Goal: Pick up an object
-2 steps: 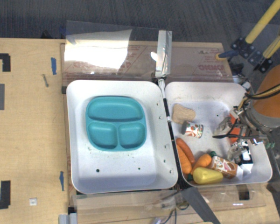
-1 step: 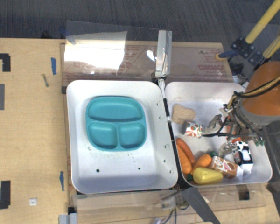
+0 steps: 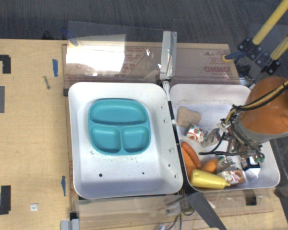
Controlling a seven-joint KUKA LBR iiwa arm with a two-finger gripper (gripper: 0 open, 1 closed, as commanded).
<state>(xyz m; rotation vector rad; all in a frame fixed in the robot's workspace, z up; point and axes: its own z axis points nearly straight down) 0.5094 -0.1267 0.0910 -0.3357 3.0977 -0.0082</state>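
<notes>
Camera view, my gripper (image 3: pixel 220 137): low in the right bin (image 3: pixel 209 96), near the bin's middle, among the small things.
Jaws: dark metal and cables hide them; I cannot tell how they stand, and I see nothing held between them.
Arm (image 3: pixel 266 111): it reaches in over the right edge of the right bin, orange band above the wrist, the wrist pointing down and a little to the left.
Nearest object: a small red and white pack (image 3: pixel 195 134), just beside my gripper on its left.
Handling, my judgement: the pack looks light and a little soft; I would take it across its short sides.
Other choices: carrot (image 3: pixel 190 156) along the left edge, yellow piece (image 3: pixel 207 179) at the front edge; both look stiff, smooth and rounded, so they may slip.
Left bin (image 3: pixel 81 176): carries a teal divided tray (image 3: pixel 118 126).
</notes>
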